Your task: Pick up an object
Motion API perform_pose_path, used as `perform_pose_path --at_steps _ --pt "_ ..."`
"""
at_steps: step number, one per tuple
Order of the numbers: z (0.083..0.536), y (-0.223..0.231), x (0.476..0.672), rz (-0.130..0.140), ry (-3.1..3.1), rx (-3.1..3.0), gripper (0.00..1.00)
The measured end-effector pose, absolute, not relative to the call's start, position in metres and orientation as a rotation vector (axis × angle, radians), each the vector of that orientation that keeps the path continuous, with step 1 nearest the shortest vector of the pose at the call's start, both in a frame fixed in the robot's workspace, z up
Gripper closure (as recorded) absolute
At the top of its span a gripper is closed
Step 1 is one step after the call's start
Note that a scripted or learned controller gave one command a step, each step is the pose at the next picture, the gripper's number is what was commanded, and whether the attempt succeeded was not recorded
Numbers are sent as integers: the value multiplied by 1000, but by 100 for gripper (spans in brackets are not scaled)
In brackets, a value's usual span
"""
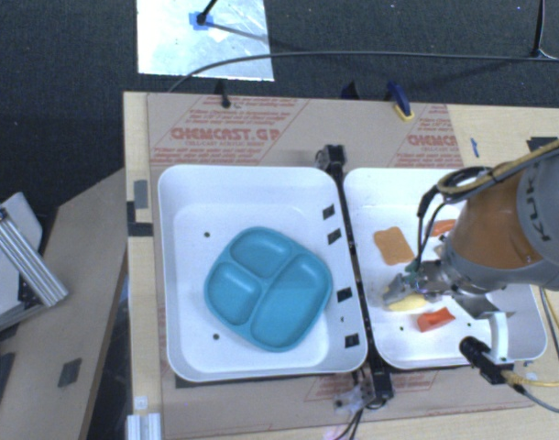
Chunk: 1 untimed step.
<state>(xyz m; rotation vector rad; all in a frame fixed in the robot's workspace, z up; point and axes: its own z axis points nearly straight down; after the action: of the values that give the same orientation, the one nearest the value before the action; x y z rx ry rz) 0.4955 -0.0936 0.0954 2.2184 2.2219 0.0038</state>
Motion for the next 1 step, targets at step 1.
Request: perform_pose_path --at_steps 1 --pt "151 -104 500 5 2221 2215 100"
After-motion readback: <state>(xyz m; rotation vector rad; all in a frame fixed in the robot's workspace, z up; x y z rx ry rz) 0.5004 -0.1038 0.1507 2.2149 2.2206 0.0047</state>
